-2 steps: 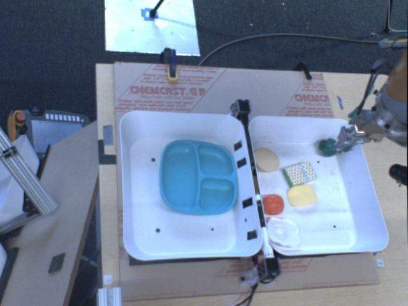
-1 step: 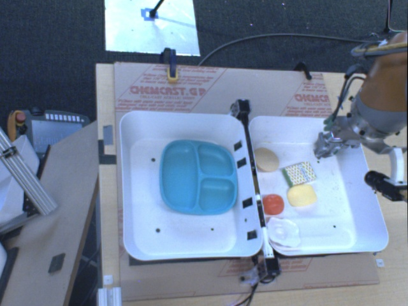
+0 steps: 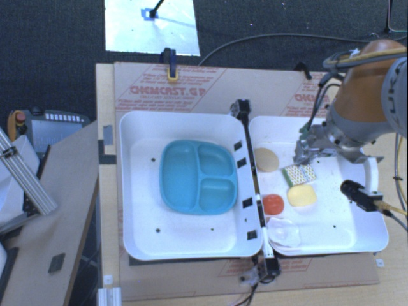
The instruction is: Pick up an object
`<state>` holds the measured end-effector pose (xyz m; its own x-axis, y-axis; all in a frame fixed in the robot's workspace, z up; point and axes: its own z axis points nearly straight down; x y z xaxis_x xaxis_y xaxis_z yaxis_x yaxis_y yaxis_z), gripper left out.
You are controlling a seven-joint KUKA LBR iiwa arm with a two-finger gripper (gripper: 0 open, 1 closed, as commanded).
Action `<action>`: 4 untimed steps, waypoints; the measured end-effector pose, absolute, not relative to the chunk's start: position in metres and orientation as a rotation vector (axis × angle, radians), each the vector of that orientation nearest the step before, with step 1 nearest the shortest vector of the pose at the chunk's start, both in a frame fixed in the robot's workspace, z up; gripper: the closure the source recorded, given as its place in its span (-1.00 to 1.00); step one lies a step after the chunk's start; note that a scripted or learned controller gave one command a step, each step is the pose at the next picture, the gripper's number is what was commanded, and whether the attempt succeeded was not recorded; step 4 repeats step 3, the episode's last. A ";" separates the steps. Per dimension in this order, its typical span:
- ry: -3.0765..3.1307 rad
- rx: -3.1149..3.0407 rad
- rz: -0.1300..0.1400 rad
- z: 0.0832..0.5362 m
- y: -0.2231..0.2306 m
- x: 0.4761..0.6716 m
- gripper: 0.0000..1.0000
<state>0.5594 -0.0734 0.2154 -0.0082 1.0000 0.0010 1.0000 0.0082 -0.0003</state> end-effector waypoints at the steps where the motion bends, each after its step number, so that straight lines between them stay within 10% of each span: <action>1: -2.232 -2.211 -0.003 0.220 -0.016 0.557 1.00; 4: -2.232 -2.209 -0.004 0.239 0.082 0.531 1.00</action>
